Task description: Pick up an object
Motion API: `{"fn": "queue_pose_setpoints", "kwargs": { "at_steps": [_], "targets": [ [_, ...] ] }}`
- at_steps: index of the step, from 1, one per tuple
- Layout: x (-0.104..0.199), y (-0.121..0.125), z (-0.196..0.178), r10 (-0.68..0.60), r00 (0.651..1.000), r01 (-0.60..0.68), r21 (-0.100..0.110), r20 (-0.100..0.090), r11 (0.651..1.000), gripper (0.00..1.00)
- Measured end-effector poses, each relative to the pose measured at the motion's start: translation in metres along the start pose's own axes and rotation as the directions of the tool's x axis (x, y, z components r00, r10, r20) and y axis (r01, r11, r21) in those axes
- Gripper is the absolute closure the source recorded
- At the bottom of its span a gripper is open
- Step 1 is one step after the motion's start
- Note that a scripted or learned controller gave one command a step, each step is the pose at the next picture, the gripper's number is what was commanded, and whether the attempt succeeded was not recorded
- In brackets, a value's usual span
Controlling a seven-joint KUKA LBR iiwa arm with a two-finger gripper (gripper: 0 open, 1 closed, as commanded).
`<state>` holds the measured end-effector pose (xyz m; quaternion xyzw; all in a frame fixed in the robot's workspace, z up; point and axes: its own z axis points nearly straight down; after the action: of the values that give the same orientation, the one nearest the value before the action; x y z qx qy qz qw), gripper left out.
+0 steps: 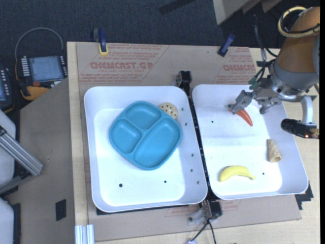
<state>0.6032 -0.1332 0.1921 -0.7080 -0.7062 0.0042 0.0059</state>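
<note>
Item: orange carrot (pixel 245 117) in right bin (pixel 254 184); my end effector (pixel 252 102) spread open above it (not gripping), so I'd straddle its middle before closing.

bench (pixel 76 136) | on it: left bin (pixel 101 187), right bin (pixel 213 136)
</note>
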Motion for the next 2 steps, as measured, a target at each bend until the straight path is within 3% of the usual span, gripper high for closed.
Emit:
{"fn": "queue_pose_setpoints", "kwargs": {
  "at_steps": [1,2],
  "targets": [
    [0.0,0.003,-0.007,-0.003,1.0,0.003,-0.013,0.002,1.0,0.0],
    [0.005,0.01,0.053,-0.004,1.0,0.004,-0.007,0.001,1.0,0.0]
  ]
}}
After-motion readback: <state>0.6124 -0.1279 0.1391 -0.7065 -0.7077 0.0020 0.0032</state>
